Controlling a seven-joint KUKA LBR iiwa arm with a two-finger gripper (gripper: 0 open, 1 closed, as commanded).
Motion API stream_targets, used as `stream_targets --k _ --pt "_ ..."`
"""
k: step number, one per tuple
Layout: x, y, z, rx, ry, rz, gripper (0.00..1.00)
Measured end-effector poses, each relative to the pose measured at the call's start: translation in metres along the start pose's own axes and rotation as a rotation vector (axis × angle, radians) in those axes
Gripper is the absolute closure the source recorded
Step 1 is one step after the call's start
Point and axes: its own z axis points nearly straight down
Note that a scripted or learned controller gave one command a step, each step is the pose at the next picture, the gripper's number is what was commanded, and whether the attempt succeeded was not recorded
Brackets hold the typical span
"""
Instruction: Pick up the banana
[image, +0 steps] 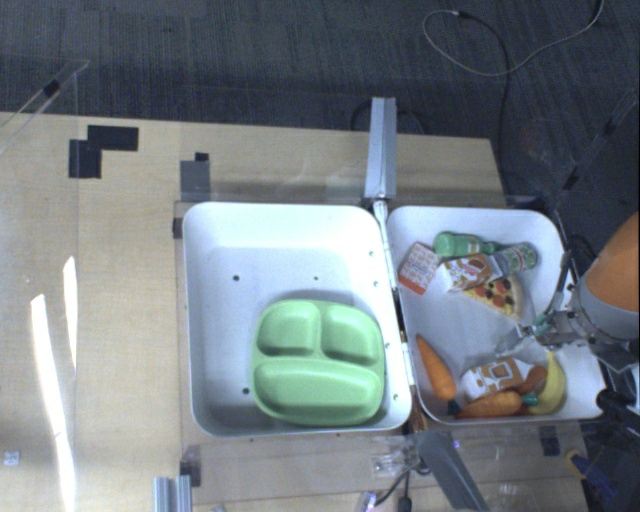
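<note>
My gripper (540, 335) is at the right side of the right bin (470, 218), low over the things inside. My grey arm comes in from the right, and the orange band (615, 265) on it sits just past the bin's edge. I cannot tell if my gripper is open or closed, because it is small and blurry from up here.

The banana (553, 388) is in the near right corner of the right bin. It is yellow and curved, and it lies against the bin's right wall. My gripper is just above it in the picture, close by, but the banana is not between my fingers as far as I can see.

Right beside the banana is a small white packet (497, 375) with a picture on it. An orange carrot (435, 367) lies to the left of that, tilted. Another orange thing (492, 405) lies along the near wall, touching the banana's end.

At the far side of the same bin there is a green bottle (470, 246) lying down, a red and white packet (419, 268), and a colourful packet (485, 280).

The left bin (230, 240) holds a green tray (320, 362) with three parts. Both bins sit side by side on the light wooden surface (110, 330).
</note>
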Motion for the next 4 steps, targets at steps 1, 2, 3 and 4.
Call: stream_targets --k 1,2,3,4 --pt "-0.001 -0.002 0.009 0.002 -0.002 -0.069 0.0" --pt "0.0 0.001 0.0 -0.001 -0.001 -0.072 1.0" --pt "0.0 0.0 0.0 -0.001 -0.001 -0.071 0.0" --pt "-0.003 0.022 -0.05 0.012 0.001 -0.061 0.0"
